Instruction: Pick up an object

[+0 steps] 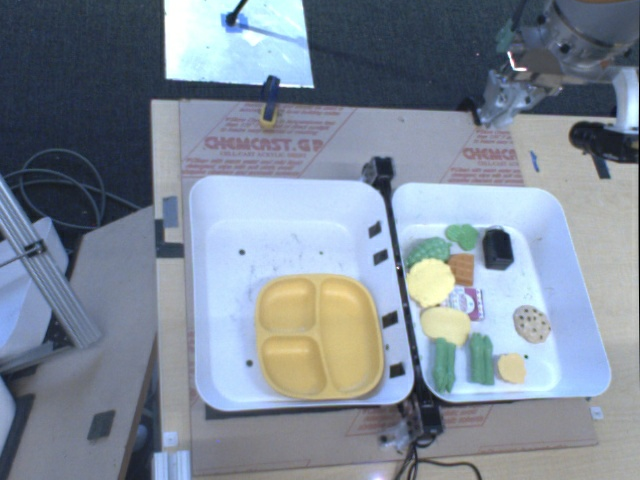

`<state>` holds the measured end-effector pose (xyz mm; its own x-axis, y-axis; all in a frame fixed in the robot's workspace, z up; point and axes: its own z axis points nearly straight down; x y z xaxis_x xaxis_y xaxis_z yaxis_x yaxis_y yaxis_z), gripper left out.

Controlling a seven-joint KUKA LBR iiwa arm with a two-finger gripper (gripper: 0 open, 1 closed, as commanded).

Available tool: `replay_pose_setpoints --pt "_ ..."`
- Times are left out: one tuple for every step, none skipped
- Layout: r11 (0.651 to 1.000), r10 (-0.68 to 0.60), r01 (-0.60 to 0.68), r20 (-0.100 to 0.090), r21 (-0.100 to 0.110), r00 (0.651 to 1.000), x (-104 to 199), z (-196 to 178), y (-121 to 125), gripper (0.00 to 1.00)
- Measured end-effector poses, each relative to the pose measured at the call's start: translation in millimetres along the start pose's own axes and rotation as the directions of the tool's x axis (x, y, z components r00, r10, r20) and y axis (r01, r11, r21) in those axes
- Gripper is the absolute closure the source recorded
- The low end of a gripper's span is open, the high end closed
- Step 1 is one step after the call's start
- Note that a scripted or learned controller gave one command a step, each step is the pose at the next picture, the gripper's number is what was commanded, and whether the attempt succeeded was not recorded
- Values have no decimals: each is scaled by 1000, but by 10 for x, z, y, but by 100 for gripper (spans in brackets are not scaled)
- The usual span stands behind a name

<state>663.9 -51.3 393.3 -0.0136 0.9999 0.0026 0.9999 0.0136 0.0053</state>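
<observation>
Gripper high above right bin; finger state we cannot tell. We descend on isolated cookie, avoiding clutter.

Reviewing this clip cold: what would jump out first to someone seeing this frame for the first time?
The yellow divided tray stands out first, sitting alone in the left bin. Next comes the cluster of small toy foods in the right bin: a cookie near its right side, green pieces and yellow rounds toward the left, and a black block near the top. The arm's gripper sits at the upper right, above the bench and beyond the bins.
</observation>
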Motion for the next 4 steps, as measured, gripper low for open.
replay_pose_setpoints --pt "1000 3 -3 0 13 1000 593 1039 -24 100" --pt "1000 17 -17 3 3 1000 135 468 -849 100" --pt "1000 16 -16 4 -3 1000 -192 -466 -1617 100" --pt "1000 7 -7 2 6 1000 239 162 -1774 100"
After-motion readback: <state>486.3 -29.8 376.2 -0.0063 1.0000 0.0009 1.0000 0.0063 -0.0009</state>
